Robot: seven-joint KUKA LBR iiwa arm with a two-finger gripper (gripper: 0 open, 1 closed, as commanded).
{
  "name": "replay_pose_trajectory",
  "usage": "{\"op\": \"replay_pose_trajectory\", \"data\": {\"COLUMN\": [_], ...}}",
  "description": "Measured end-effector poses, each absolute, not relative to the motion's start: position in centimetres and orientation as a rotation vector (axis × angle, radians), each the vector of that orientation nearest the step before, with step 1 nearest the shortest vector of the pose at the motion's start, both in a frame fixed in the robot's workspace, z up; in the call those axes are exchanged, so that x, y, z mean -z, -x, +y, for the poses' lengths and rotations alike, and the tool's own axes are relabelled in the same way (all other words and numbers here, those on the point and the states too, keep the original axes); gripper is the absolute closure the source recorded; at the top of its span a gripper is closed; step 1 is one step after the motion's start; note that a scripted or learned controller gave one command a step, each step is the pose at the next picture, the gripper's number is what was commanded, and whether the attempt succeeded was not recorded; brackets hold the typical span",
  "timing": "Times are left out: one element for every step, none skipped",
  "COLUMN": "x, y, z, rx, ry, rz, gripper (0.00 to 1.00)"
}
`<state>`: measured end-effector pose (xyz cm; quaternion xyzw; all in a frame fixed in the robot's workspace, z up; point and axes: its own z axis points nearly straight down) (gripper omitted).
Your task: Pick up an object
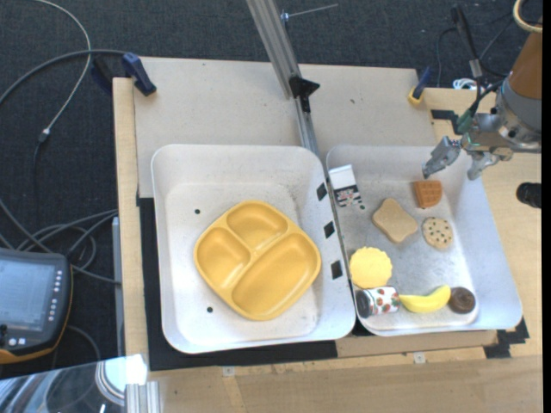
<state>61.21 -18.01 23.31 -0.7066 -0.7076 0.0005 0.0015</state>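
Camera view: you see the two-finger gripper (456,160) spread open with nothing between its fingers, hovering over the far edge of the right white bin (491,231). The small orange waffle-textured square (426,193) lies just below it, apart from the fingers. Near it sit a tan toast slice (394,220) and a speckled round cookie (437,231). A yellow divided plastic plate (256,258) rests in the left white bin (172,231).
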Motion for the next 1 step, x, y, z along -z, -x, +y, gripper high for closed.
{"op": "replay_pose_trajectory", "data": {"x": [-26.05], "y": [-58.81], "z": [-17.41], "rx": [0.002], "ry": [2.221], "rz": [-2.22], "gripper": [0.0]}}
